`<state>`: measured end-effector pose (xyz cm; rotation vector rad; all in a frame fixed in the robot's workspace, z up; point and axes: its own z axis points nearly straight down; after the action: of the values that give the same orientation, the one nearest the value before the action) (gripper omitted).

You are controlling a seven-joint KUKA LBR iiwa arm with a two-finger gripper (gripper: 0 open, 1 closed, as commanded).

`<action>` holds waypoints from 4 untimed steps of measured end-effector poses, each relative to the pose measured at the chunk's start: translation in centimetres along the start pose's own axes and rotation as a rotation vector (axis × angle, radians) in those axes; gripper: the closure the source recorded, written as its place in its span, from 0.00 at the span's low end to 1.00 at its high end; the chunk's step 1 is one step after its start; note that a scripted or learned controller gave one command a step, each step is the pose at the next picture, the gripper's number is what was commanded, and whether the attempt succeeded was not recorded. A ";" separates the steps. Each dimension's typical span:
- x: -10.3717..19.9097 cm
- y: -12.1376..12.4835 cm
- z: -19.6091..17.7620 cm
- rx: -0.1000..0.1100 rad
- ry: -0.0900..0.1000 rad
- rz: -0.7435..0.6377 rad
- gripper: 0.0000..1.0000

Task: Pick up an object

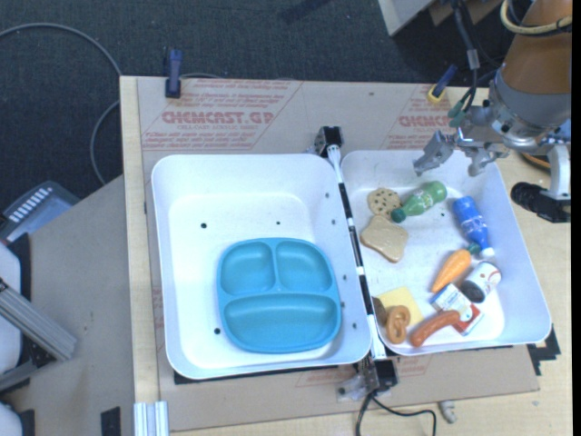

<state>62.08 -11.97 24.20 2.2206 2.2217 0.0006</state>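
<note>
White bins sit side by side before you: the left bin (pixel 182 198) bears a blue divided plate (pixel 277 293), the right bin (pixel 517 271) a cookie (pixel 383 200), bread slice (pixel 385 239), blue bottle (pixel 470 223), carrot (pixel 451 269) and sausage (pixel 436 326). Your gripper (pixel 460 155) hangs over the far rim, fingers spread apart, holding nothing. Just below it lies the green bottle (pixel 421 199).

blue tray (pixel 277 295), green bottle (pixel 421 199), orange carrot (pixel 451 268).
</note>
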 end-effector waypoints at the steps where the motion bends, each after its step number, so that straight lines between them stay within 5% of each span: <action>1: 2.4 -2.3 15.6 -0.002 0.000 0.000 0.00; 2: 0.6 -9.8 15.6 -0.001 0.000 0.001 0.00; 3: -6.6 -13.3 15.6 -0.002 0.011 -0.007 0.00; 4: -6.9 -13.3 14.6 -0.007 0.002 -0.002 1.00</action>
<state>48.82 -18.90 9.64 2.2155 2.2218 0.0097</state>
